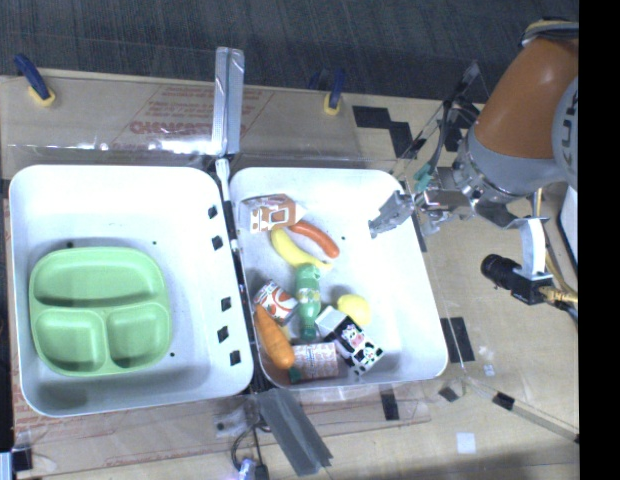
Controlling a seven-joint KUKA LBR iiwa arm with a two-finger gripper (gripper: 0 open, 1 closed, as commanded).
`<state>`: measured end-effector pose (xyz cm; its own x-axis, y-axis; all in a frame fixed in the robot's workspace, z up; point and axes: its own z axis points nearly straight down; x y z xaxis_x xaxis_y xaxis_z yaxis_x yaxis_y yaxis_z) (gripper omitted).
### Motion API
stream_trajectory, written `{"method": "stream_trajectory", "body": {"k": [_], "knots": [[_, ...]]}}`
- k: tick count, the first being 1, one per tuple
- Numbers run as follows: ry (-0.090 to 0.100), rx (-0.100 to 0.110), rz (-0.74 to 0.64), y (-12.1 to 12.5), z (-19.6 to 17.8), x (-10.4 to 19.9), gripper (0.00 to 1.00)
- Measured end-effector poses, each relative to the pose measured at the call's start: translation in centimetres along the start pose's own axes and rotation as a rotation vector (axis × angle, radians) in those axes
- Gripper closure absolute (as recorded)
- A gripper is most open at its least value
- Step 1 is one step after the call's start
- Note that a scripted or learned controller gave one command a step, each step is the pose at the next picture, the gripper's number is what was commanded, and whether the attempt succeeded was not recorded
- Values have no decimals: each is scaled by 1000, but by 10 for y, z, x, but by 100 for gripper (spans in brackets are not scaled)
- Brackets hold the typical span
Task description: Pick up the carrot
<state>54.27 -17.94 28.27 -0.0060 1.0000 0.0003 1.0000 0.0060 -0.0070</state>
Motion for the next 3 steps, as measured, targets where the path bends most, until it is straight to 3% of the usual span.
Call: {"method": "stream_trajectory", "body": {"k": [1, 2, 3], "knots": [[0, -3, 439, 8, -99, -1, 0], [1, -2, 994, 8, -158, -4, 0], [2, 0, 1313, 74, -157, 4, 0]]}}
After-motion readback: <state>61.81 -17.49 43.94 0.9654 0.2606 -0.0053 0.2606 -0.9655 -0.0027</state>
